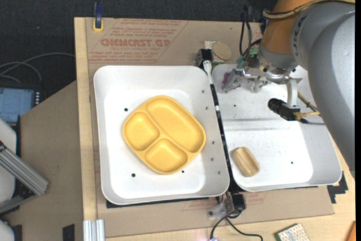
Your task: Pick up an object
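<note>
A small tan rounded block (pixel 245 161) lies near the front left corner of the right bin (pixel 293 144). A yellow plate with three compartments (pixel 163 133) rests in the middle of the left bin (pixel 113 99). My gripper (pixel 246 79) hangs low over the far left part of the right bin, under the orange band (pixel 285 22) of the arm. It is well behind the tan block and apart from it. I see nothing held in it.
A black cable piece (pixel 284 109) sticks out below the wrist over the right bin. The divider rim (pixel 217 115) between the two bins runs just left of the gripper. The big grey arm covers the right bin's far right side.
</note>
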Controlling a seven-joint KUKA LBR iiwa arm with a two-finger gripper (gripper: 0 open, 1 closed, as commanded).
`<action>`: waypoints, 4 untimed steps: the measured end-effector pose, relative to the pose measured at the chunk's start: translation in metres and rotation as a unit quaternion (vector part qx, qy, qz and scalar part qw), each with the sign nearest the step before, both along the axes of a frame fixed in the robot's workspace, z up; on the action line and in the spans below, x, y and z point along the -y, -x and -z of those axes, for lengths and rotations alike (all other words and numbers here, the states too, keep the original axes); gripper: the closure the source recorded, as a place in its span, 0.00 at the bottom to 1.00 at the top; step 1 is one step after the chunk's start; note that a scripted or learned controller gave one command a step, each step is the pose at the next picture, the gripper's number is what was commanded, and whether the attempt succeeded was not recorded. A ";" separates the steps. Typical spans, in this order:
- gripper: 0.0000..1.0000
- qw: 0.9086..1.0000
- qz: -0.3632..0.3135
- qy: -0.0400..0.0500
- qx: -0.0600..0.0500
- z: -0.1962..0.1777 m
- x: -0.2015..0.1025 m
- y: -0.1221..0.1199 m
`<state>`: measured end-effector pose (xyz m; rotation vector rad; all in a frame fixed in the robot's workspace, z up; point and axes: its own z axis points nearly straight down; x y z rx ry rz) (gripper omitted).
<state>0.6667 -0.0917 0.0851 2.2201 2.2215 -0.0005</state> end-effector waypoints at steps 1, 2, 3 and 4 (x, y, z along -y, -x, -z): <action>0.00 1.000 0.000 0.000 0.000 0.000 -0.001 0.000; 0.00 1.000 0.002 -0.001 -0.005 0.001 0.007 0.099; 0.00 1.000 -0.001 0.000 0.003 0.000 0.000 0.043; 0.00 1.000 -0.001 0.000 0.003 0.000 0.003 0.008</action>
